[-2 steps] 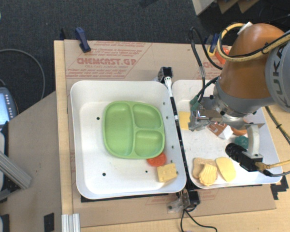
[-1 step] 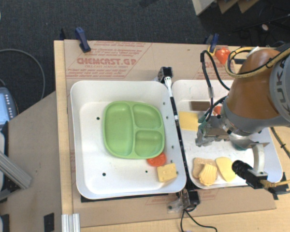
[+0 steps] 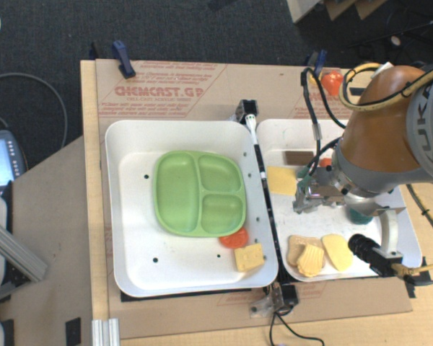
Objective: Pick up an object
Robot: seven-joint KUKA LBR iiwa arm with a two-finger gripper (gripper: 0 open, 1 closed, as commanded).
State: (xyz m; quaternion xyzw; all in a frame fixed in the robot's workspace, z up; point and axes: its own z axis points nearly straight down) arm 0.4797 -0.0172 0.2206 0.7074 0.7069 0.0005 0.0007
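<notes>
Single arm over two bins, seen from above. The pincer is the gripper (image 3: 308, 195), low over the floor of the right bin (image 3: 285, 137), left of that bin's centre. Whether it is released or clenched cannot be told, since the wrist housing covers its working end, and nothing can be seen held in it.

Taking the gripper as the dial's centre:
- **Yellow slice** (image 3: 280, 180): lies flat just beside the gripper at 10 o'clock. It is the nearest candidate for the pick.
- **Brown piece** (image 3: 297, 157): at 11 o'clock, near the slice.
- **Teal object** (image 3: 359, 213): at 4 o'clock, largely covered by the arm (image 3: 379, 135).
- **Two pale bread-like pieces** (image 3: 308, 256): at 6 o'clock, touching each other near the bin's lower rim.

In the left bin (image 3: 130, 193), well apart at 9 o'clock, a green divided plate (image 3: 200, 193) sits near the centre. A red slice (image 3: 234, 239) and a yellow block (image 3: 249, 258) lie at the plate's 5 o'clock.

Progress, as a judgement: the gripper has reached the objects, but every visible one rests in a bin. Grasping and lifting are not yet done.

Hard to make out:
- The arm hides the right bin's 3 o'clock side.
- The shape of the teal object is unclear.
- Contact between gripper and yellow slice cannot be settled.
</notes>
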